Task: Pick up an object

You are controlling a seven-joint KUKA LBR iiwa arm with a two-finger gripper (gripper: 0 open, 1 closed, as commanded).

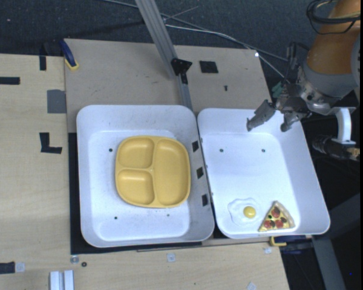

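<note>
A fried egg toy [244, 211] and a pizza slice toy [277, 217] lie side by side at the near edge of the right bin [263, 162]. A yellow divided plate [152, 171] rests in the middle of the left bin [97, 162]. My gripper [270, 121] hangs over the far edge of the right bin, well away from the toys. Its two fingers are spread apart with nothing between them.
A slanted metal pole [160, 32] rises behind the bins, with a black bracket [181, 65] at its foot. Cables run across the back of the bench. Black tape marks and a blue-yellow clip [68, 54] sit on the wooden bench to the left.
</note>
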